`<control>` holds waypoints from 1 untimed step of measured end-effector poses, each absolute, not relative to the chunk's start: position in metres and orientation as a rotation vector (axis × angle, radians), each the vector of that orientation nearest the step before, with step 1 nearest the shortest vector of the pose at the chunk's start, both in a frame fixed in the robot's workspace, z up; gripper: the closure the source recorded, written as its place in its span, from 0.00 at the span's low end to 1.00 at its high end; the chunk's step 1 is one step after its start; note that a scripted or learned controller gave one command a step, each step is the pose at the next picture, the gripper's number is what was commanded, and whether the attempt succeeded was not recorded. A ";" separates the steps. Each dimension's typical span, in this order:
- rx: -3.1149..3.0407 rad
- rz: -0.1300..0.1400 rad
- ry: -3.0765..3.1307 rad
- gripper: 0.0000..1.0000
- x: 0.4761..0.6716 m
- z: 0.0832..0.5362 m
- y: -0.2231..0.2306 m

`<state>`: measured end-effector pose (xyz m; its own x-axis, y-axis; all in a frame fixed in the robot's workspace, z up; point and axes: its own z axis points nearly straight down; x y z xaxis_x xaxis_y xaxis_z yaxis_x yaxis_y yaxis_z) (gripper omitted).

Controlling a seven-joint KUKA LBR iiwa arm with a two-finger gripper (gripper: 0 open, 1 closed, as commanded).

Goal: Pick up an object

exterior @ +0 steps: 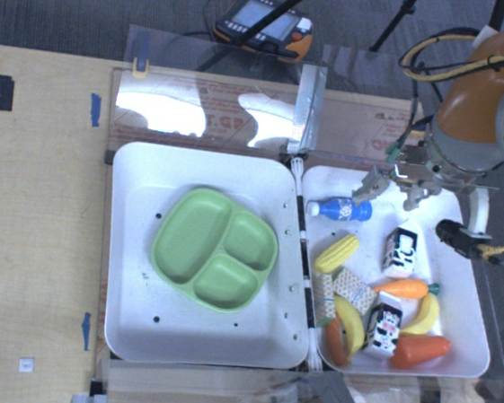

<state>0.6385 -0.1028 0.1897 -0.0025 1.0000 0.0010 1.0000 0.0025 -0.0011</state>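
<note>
At the near edge of the right bin (480, 344), a red toy pepper (418, 350) is seen lying beside a small black-and-white carton (385, 324), with a banana (350, 318) and a red-orange piece (334, 342) just to their left. A second banana (425, 313) and an orange carrot (404, 288) are placed just behind the pepper, and a checked packet (352, 290) is found between the first banana and a yellow corn cob (336, 252). Farther back, another black-and-white carton (400, 249) and a blue bottle with a white cap (341, 210) are laid on the bin floor. The hand (390, 193) is held above the back of this bin, its fingers spread wide, with nothing between them; one fingertip is close to the bottle. In the left bin (131, 228) a green divided plate (215, 249) is set. Both bins are carried by the desk (33, 216).
</note>
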 end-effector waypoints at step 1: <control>-2.407 -0.003 -2.024 0.00 0.637 0.214 -0.122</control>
